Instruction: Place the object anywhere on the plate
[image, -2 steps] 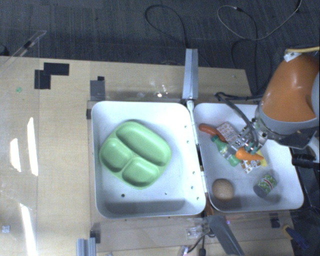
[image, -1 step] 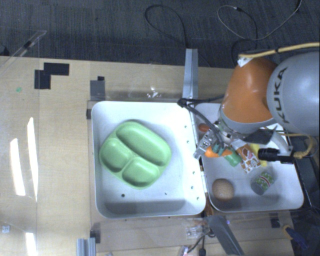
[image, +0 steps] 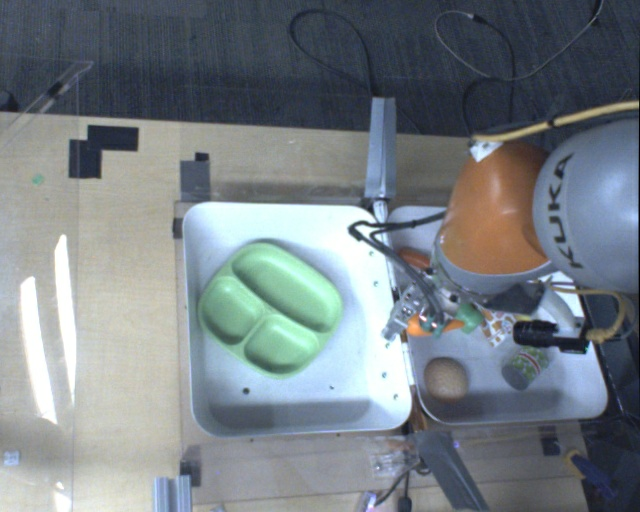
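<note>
The grey arm with its orange band (image: 495, 215) reaches in over the right-hand shallow white bin (image: 590, 400), covering much of that bin's far half. Its two-finger gripper (image: 412, 315) sits low at the bin's left wall, close to the divide between the two bins; whether it is open or closed, or holds anything, I cannot tell. Just beside it lies a small orange item (image: 455, 325), too hidden to identify. A round brown ball-like object (image: 446, 379) rests near the bin's near-left corner, and a small green cup-like object (image: 525, 367) lies toward the near-right. The light green three-compartment plastic plate (image: 271, 307) lies in the middle of the left-hand white bin (image: 300, 415), with nothing on it.
</note>
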